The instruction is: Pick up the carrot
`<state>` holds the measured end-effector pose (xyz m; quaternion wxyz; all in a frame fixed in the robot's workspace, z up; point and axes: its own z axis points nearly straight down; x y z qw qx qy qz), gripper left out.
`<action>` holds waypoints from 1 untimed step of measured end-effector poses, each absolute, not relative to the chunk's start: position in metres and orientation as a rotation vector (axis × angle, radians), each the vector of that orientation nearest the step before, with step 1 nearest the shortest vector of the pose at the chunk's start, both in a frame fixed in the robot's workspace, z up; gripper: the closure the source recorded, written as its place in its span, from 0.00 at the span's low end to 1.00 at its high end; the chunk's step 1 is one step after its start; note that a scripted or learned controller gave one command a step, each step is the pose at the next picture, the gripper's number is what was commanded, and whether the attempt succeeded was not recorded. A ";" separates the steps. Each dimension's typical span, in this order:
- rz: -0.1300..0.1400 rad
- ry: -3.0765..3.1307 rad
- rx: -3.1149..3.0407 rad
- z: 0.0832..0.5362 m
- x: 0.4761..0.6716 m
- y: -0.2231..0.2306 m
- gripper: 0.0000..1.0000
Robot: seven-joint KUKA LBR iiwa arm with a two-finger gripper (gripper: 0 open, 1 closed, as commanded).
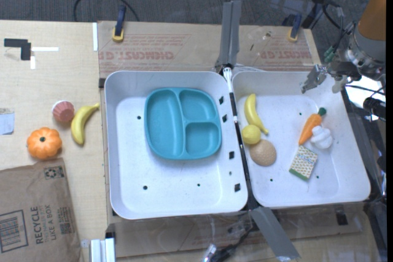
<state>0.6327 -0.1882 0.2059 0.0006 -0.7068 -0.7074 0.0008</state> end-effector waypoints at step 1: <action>0.001 -2.161 -2.281 0.094 0.601 -0.206 0.00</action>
